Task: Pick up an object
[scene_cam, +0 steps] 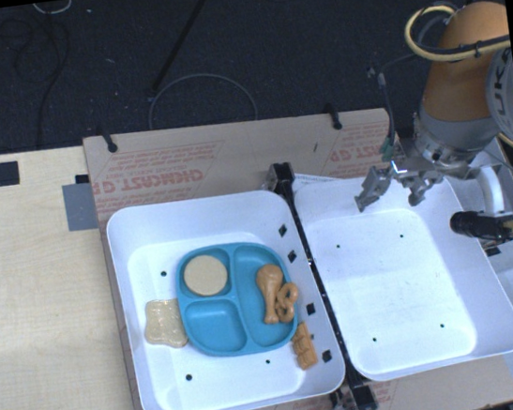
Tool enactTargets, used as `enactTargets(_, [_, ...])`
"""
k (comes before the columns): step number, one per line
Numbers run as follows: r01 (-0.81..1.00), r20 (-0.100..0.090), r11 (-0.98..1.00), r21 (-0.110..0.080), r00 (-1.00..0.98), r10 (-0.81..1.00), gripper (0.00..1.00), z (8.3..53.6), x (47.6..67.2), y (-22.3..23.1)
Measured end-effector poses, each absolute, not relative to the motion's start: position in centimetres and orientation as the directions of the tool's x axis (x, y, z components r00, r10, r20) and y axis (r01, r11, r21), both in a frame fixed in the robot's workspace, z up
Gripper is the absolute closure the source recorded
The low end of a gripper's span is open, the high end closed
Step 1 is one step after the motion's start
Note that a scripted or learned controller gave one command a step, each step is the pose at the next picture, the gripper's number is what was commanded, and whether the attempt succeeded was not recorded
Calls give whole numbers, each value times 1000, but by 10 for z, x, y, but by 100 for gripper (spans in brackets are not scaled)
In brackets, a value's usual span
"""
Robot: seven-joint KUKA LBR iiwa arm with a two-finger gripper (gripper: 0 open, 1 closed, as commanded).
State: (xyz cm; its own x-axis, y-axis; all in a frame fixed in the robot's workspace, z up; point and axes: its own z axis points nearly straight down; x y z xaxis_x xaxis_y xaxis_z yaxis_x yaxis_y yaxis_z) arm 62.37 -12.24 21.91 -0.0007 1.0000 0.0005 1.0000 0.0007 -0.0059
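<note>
Gripper [394, 187] spread, nothing betw fingers, over right bin [489, 342] back edge. Blue divided plate [219, 330] w/ food in left bin [160, 393].

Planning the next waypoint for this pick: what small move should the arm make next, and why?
Probably sweep left toward the left bin. The gripper hangs open over the right bin's far edge, while the blue tray and food pieces all lie in the left one.

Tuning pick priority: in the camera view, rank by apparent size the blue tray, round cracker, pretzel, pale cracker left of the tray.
1. blue tray, clearly largest.
2. pretzel, long and twisted.
3. round cracker and pale cracker: look about alike, so no ranking between them.
All lie in the left bin.
</note>
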Motion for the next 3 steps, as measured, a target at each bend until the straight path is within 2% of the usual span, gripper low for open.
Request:
enactTargets(1, [1000, 1, 0, -7, 0, 1000, 0, 156, 619, -123])
enactTargets(2, [1000, 1, -1, -5, 1, 1000, 0, 111, 624, -124])
enactTargets(3, [1000, 1, -3, -5, 3, 1000, 100, 123, 624, -125])
